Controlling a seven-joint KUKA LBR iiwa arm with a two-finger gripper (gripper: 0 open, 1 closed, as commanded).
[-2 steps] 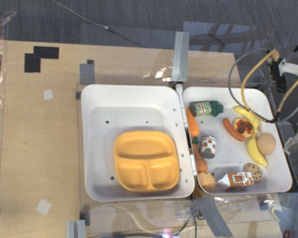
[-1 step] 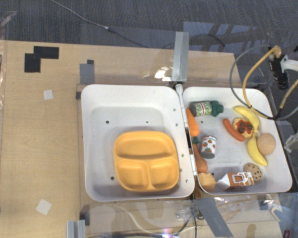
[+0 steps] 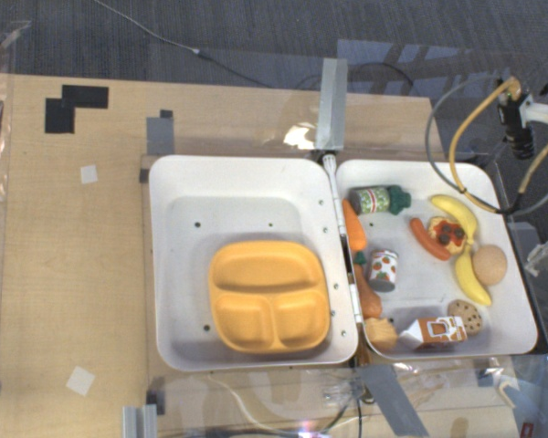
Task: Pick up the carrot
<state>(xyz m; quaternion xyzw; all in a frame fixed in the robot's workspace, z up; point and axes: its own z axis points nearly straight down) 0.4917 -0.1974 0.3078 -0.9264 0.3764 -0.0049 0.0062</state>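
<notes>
The carrot [image 3: 353,226] is a slim orange piece with a green end. It lies lengthwise against the left wall of the right bin [image 3: 516,331], close to the divider between the two bins. A green bottle [image 3: 380,199] lies just beyond its far end, and a small can [image 3: 384,269] stands to its near right. A brownish-orange food piece [image 3: 370,301] lies just below the carrot's green end along the same wall.
The right bin also holds a sausage [image 3: 426,240], a banana [image 3: 468,245], a tan egg-shaped piece [image 3: 490,265], a cookie [image 3: 466,316], a small carton [image 3: 436,331] and a bread piece [image 3: 381,335]. A yellow divided plate [image 3: 269,296] sits in the left bin [image 3: 178,208]. Cables [image 3: 457,153] loop at the upper right.
</notes>
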